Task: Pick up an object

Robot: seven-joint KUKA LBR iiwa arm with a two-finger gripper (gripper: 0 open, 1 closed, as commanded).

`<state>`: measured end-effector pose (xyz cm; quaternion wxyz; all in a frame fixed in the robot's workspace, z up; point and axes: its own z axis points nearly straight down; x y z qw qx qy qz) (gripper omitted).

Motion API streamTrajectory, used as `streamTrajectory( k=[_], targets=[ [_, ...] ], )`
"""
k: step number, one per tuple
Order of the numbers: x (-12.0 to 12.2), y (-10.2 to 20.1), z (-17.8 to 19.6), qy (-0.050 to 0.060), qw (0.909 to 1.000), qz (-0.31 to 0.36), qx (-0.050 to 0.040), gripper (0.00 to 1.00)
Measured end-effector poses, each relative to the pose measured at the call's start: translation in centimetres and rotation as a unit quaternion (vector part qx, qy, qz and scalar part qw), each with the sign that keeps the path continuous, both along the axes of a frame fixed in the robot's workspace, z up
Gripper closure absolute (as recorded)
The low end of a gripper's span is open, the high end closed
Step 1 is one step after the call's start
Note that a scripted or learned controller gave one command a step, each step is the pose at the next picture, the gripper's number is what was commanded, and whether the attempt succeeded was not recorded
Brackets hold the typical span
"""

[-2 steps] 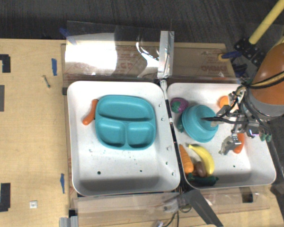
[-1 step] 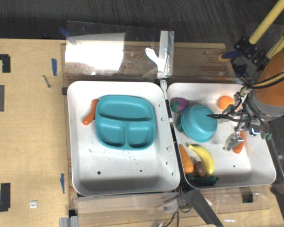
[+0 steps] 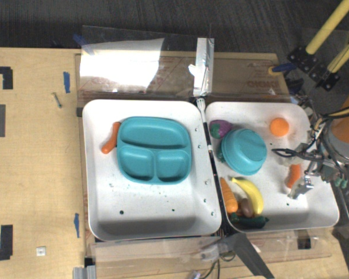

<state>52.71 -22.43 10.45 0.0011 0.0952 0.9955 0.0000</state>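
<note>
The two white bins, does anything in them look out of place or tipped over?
The teal bowl in the right bin lies tipped on its side against a purple item, not standing upright. In the left bin, an orange carrot-like piece sits outside the teal divided tray, leaning at its left edge. Nothing looks spilled or broken.

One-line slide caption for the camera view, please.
Hand low in right bin beside an orange piece; teal tray in left bin.
</note>
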Motion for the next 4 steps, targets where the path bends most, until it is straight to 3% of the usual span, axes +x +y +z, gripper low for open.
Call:
streamTrajectory(
  k=[1,2,3,4],
  targets=[
    [1.0,0.9,-1.7,-0.002,0.9994,-0.033,-0.0003,0.0],
    [1.4,0.9,-0.3,-0.008,0.9994,-0.032,-0.0025,1.0],
    [9.0,1.0,-1.7,-0.003,0.9838,-0.179,0.0,1.0],
    [12.6,5.6,8.1,-0.007,0.9658,-0.259,0.001,1.0]
  ],
)
